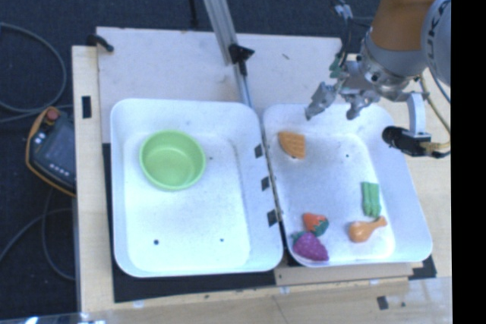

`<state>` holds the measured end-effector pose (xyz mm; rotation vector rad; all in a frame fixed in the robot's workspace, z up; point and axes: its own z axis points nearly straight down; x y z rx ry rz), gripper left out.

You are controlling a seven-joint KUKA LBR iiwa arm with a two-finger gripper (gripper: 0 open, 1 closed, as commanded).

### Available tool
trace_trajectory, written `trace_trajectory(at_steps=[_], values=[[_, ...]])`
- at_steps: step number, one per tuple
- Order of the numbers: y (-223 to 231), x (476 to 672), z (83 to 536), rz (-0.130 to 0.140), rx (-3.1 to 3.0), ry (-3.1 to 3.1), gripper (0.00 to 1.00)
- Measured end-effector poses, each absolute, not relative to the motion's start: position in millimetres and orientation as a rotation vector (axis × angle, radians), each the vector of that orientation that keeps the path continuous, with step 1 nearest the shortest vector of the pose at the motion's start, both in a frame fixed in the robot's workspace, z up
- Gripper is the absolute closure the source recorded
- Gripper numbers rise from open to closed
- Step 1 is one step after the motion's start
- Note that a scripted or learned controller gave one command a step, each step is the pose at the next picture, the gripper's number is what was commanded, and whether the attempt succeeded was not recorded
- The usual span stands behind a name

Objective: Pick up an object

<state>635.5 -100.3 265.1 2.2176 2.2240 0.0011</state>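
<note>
Purple grapes (pixel 310 246) against right bin (pixel 402 186) front rim; bin centre bare; end effector (pixel 334 109) released above far rim.

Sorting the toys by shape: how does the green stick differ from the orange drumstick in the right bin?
The green stick is straight, even in width, and lies up-down in the view; the orange drumstick is bulbous at one end, narrow at the other, and lies slanted. Both rest loose in the right bin.
</note>
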Motion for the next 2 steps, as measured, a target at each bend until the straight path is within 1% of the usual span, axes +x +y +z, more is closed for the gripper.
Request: trace_trajectory(at_steps=[1, 2], values=[[-100, 635.5, 265, 0.002, 2.218, 2.224, 0.00], [-102, 644.0, 207, -0.007, 2.222, 2.223, 0.00]])
